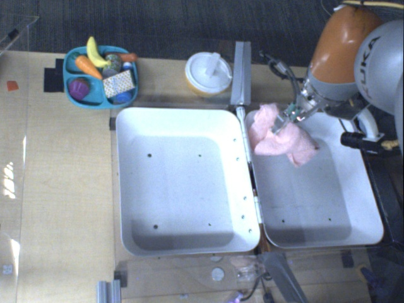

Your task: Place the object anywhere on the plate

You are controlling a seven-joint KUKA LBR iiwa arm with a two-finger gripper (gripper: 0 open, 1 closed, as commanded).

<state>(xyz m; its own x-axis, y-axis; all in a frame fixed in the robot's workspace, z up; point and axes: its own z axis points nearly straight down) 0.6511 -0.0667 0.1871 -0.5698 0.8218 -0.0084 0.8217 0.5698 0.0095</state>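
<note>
A crumpled pink cloth [281,139] lies in the back left corner of the right bin [328,201]. My gripper [285,122] is down on the cloth's upper middle, reaching in from the right at a slant; its tip is sunk in the folds. The blue divided plate [95,96] stands on the bench at the far left, beyond the left bin, well away from the gripper. It bears toy food: a banana [96,53], a carrot [87,67], a purple piece [79,88] and a patterned block [120,83].
The left bin [180,182] sits between the cloth and the plate. A white lidded bowl with a yellow rim [208,73] stands behind the bins. A grey metal divider [240,74] runs between the two bins at the back.
</note>
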